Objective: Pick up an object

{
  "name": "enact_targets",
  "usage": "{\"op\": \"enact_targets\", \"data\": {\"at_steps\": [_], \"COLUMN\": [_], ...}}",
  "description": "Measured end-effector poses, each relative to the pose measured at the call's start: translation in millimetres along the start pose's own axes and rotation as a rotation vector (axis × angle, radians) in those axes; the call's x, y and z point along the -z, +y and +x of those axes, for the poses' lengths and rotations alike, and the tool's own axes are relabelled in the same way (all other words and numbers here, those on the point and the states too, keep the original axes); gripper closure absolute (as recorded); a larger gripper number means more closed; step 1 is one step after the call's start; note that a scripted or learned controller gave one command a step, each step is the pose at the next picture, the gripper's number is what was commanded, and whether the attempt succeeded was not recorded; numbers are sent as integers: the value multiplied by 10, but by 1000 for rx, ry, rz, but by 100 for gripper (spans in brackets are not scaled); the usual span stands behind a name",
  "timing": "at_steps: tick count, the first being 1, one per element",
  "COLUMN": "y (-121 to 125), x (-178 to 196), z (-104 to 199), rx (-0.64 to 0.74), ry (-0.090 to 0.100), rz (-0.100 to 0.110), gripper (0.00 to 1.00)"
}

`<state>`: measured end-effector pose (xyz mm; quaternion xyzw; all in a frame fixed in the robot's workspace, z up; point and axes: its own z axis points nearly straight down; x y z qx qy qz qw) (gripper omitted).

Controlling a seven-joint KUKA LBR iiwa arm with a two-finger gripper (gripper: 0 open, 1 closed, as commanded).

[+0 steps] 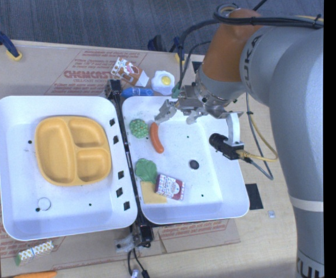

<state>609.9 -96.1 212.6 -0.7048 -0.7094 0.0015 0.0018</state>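
Right now your gripper [178, 112] hangs spread and empty over the right bin [229, 184], with the sausage [156, 138] just below-left beside the broccoli [138, 127], so a descent slightly off could nudge it or pinch both.

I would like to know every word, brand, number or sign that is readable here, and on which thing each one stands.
"KU": black letters on the grey arm, beside the orange band; the rest is cut off by the curve.
Red print on the cardboard sheet under the bins: too blurred to read.
Red packet in the right bin: label too small to read.
Small packet behind the bins: print unreadable.
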Motion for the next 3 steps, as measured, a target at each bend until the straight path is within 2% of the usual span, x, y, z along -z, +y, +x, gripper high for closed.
{"op": "enact_targets", "data": {"at_steps": [1,2,3], "y": [88,93,349], "x": [-1219,-1112,74], "z": [-151,-149,459], "rx": [61,66,208], "ry": [-1,-1,-1], "rz": [1,2,-4], "gripper": [0,100,100]}}
